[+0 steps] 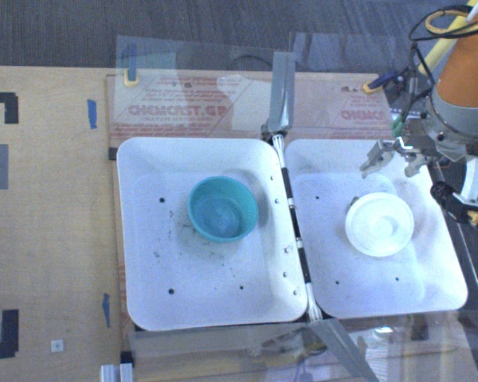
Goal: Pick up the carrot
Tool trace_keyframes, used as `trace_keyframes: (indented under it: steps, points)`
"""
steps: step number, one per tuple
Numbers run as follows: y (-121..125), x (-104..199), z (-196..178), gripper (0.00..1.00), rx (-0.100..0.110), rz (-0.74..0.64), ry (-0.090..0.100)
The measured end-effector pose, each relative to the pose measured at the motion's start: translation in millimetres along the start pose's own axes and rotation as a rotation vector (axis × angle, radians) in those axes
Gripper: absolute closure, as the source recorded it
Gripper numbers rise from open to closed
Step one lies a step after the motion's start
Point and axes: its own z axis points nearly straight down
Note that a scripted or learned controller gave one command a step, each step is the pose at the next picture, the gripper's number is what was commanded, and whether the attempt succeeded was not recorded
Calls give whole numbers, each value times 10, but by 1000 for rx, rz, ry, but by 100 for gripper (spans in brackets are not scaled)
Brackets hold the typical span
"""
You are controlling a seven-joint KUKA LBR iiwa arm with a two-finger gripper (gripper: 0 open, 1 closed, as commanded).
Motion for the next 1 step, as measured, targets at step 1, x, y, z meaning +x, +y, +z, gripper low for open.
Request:
trace_keyframes:
  steps: [1]
  points:
    - [-798, 469, 538, 0, 0, -12, 0]
